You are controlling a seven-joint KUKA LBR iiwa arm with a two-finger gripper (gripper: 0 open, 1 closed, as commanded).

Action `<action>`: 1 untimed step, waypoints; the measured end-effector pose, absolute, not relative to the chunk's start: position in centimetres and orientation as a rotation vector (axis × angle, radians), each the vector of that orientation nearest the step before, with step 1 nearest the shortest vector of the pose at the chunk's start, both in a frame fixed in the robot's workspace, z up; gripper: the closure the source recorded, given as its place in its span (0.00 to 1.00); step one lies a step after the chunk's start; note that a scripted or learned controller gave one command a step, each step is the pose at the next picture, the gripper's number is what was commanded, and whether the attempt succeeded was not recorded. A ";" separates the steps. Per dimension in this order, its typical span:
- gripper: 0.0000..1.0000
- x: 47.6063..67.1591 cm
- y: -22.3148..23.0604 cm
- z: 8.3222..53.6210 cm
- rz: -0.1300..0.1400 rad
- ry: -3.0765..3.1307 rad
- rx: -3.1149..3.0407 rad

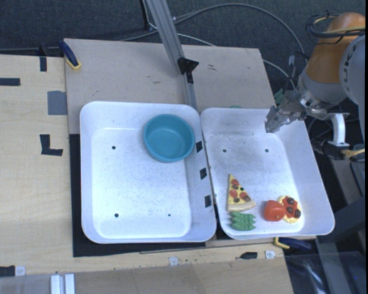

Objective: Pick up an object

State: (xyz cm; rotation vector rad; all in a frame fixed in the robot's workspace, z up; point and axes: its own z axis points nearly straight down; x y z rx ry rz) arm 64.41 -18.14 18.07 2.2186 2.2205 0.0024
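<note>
metal pole (169,34) slants over the bench (24,164), cables (245,11) behind.

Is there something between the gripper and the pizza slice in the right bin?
Nothing visible. The gripper is over the right bin's far edge; bare bin floor lies between it and the pizza slice.

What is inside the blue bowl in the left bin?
The blue bowl in the left bin shows just its own blue bottom. What lies under it is covered.

Grey arm (349,66) with orange band, ending in a dark tool (276,120).
</note>
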 end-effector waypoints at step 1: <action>1.00 64.0 -18.0 24.2 0.004 2.219 2.218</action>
